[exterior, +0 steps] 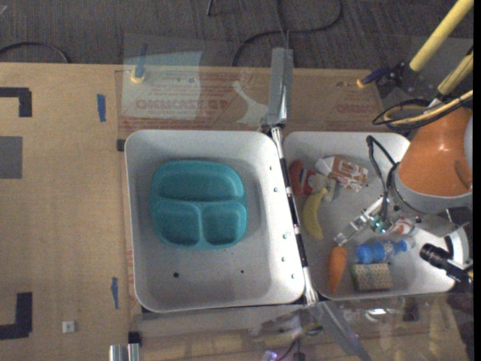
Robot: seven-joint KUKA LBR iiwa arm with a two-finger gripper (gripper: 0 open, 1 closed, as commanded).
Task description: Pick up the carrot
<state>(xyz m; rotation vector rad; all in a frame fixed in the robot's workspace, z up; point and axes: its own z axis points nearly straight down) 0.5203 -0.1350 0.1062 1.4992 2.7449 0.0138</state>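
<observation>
Overhead slant view of the bench with two shallow white bins side by side. The left white bin holds a teal plastic tray with three compartments, lying near its centre. The right white bin holds the clutter. The small orange tapered carrot lies at about 7 o'clock in this bin, close to the front wall and just right of the divider, its thin end toward 6 o'clock. A yellow curved banana lies at 11 o'clock from the carrot, a blue plastic bottle at 2 o'clock, and a tan woven scrubbing block at 3 o'clock, just beside the carrot. A red and white packet sits toward the bin's 12 o'clock edge.

The grey arm with the orange band enters from 3 o'clock. Its two-finger gripper hangs over the middle of the bin, at 1 o'clock from the carrot and apart from it; nothing is seen between the fingers, but whether they are spread or closed cannot be told here.

Risks, as judged: the carrot's neighbours crowd it, so a descent slightly toward 3 o'clock would likely strike the bottle or block instead. The front wall and divider leave little finger room, and the tapered, rounded body may squirt out of an off-centre pinch.
</observation>
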